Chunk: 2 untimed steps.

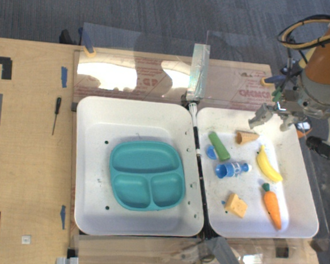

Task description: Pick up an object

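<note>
The right bin (302, 225) holds several small items. They are a green cylinder (219, 145), a blue bottle (231, 170), a small blue piece (211, 153), a tan cone-like piece (246, 137), a yellow banana (269, 164), an orange carrot (272, 206) and a yellow cheese block (237, 206). My gripper (273, 121) hangs over the bin's far right corner, just above and right of the tan piece. It is open, with nothing between its fingers.
The left bin (85, 208) holds a teal divided plate (147, 174). A clear upright panel (198, 74) stands behind the bins. The arm with its orange band (325, 67) and cables fills the upper right. A screwdriver (56, 114) lies on the bench at left.
</note>
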Motion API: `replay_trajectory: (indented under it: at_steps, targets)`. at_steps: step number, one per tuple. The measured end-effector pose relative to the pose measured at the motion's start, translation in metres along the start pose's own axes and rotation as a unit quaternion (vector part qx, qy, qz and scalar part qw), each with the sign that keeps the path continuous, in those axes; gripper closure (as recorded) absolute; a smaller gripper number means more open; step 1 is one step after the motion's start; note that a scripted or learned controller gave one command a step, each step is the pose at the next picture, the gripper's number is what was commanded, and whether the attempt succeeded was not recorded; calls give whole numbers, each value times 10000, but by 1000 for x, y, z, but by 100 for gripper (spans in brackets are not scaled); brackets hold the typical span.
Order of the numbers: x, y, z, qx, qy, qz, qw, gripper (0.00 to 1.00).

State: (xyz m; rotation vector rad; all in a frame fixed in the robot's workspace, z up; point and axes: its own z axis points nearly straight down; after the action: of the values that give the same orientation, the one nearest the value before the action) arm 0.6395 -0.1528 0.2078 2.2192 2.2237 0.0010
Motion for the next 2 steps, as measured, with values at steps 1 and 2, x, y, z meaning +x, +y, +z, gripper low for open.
replay_trajectory:
  at_steps: [1, 2]
  targets:
    - [-43, -26, 116, -13, -4, -239, 9997, 0]
    - [-43, -25, 105, -34, -9, -231, 9997, 100]
